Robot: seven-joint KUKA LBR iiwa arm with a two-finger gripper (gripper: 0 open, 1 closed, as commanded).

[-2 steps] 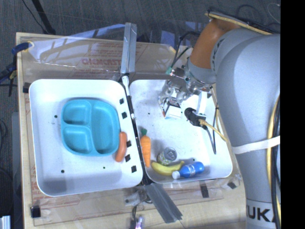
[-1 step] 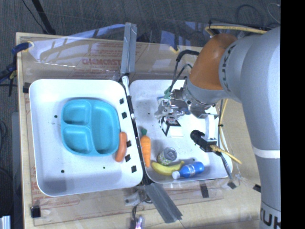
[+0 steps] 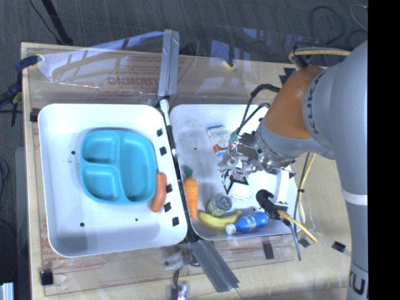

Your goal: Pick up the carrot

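No legible writing on the carrot (image 3: 191,195); gripper (image 3: 232,165) nearby.

Arm: we see it coming in from 3 o'clock, grey w/ orange band (image 3: 297,102) above wrist.
Gripper (image 3: 232,165): pointing toward 9 o'clock, held low, wrist bent down.

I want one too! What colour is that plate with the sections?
Light blue: the divided plate, in the camera view.
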